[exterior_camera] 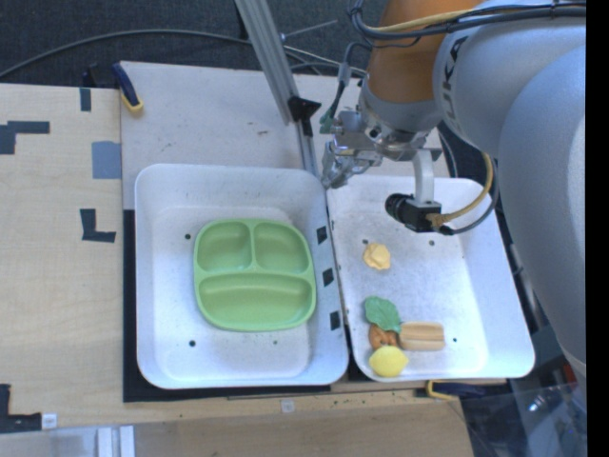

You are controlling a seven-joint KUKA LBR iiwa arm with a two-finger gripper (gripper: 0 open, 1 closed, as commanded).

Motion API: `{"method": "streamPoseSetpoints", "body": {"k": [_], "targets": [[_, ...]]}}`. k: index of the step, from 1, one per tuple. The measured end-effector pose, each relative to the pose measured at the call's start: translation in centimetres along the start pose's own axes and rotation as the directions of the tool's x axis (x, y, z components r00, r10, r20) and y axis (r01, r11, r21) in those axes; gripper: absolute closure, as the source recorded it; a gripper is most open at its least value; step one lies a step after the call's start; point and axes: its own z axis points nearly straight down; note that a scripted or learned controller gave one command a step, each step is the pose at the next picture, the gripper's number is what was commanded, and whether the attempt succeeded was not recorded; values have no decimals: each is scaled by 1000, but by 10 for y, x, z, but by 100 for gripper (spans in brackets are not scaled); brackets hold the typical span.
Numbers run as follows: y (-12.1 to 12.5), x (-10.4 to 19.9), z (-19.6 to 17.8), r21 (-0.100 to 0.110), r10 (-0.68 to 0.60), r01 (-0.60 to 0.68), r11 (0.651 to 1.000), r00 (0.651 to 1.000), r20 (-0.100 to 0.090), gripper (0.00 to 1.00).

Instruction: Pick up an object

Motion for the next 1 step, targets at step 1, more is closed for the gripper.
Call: {"method": "streamPoseSetpoints", "body": {"k": [1], "targets": [[7, 54, 4, 0, 0, 0, 1000, 1000, 1, 100]]}}
